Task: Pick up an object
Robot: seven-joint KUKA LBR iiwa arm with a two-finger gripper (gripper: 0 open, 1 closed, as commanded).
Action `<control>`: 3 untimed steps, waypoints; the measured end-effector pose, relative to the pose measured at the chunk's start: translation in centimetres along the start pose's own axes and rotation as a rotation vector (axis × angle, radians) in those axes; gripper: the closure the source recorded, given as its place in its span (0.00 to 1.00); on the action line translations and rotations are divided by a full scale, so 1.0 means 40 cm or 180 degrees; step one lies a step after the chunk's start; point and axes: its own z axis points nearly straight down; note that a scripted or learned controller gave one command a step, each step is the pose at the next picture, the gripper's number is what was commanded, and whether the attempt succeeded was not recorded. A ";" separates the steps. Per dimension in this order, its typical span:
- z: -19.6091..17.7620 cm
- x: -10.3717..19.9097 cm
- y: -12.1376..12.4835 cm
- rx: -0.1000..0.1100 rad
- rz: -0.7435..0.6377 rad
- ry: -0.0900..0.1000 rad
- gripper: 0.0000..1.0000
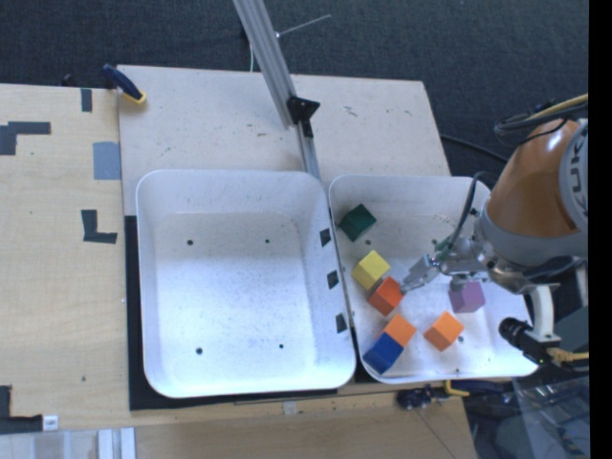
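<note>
no text, label, brand or number can be read anywhere on the bench, bins or arm

My arm (540, 194) is cut off by the right edge. My gripper (418, 275) is small and blurred; can't tell finger gap or whether I touch the red-orange block (386, 295) just below my tips. Purple block (467, 296) behind my fingers is partly hidden by my wrist. Right bin (402, 187) far corner sits under my arm.
</note>
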 end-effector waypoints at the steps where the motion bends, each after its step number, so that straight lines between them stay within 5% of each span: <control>1: 0.138 0.021 -0.002 -0.0029 -0.0003 0.0011 0.00; 2: 0.149 0.022 0.007 -0.0051 -0.0010 0.0012 0.00; 3: 0.119 0.019 0.014 -0.0082 -0.0007 0.0001 1.00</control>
